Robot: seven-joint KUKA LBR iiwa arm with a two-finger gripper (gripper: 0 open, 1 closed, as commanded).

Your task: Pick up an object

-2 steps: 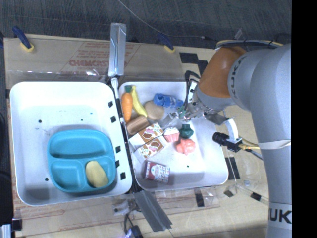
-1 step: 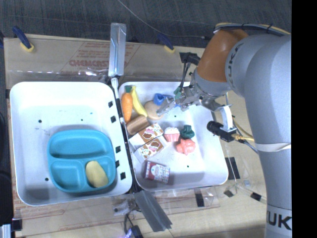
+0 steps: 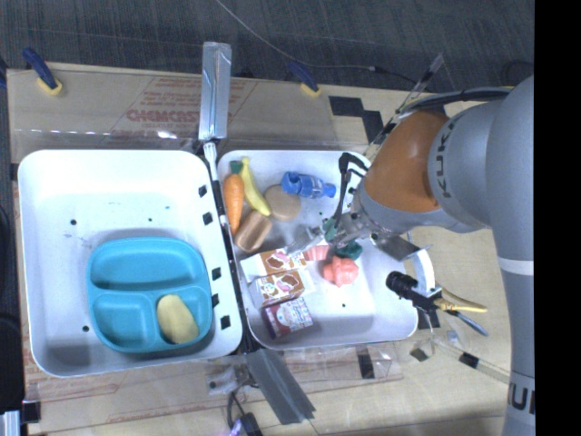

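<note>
Camera view showed the grey KUKA arm [image 3: 472, 166] with its orange band reaching in over the right edge of the right bin [image 3: 390, 321], its gripper [image 3: 343, 234] low above the middle of that bin. How the gripper's jaws stood could not be told. The left bin [image 3: 54, 243] carried a blue divided tray [image 3: 136, 280] toward its near edge, with a yellow potato-like piece [image 3: 178, 319] in the tray's near right compartment. In the right bin, a carrot [image 3: 234, 201] lay along the left wall, touching a banana [image 3: 254, 193]. A blue bottle [image 3: 307, 186] lay near the far edge. A pink toy [image 3: 340, 269] sat just beside the gripper. Small brown packets [image 3: 280, 286] lay toward the near left corner.
</note>
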